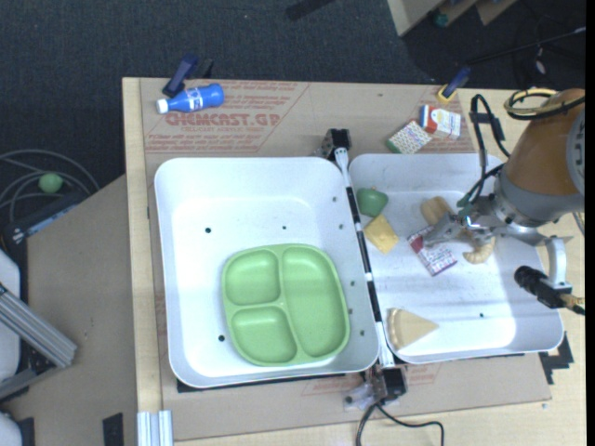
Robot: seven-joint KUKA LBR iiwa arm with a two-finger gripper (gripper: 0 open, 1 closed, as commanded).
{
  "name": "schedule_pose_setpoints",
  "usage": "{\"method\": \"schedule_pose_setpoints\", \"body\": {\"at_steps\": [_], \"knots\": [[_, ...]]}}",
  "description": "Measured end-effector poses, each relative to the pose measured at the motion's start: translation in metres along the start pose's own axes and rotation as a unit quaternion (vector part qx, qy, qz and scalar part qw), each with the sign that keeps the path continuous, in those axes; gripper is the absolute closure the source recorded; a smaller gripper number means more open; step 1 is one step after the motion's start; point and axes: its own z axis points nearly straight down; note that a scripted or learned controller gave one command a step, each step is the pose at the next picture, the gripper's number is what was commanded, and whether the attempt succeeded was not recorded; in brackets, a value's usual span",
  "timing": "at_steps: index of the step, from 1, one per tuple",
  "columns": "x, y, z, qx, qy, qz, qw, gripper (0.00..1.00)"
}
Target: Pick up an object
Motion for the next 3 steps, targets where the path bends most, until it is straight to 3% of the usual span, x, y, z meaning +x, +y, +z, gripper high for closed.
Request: {"method": "schedule_pose_setpoints", "body": {"at_steps": [1,2,3], "knots": [[0.045,0.05,0.001,-0.002,-0.002,0.002,1.0,0.0],[0.043,0.051,-0.011,-0.004,-0.004,0.002,1.0,1.0],[0.118,0.008,-0.094,0.004,-0.002,0.001,1.0,1.0]]}}
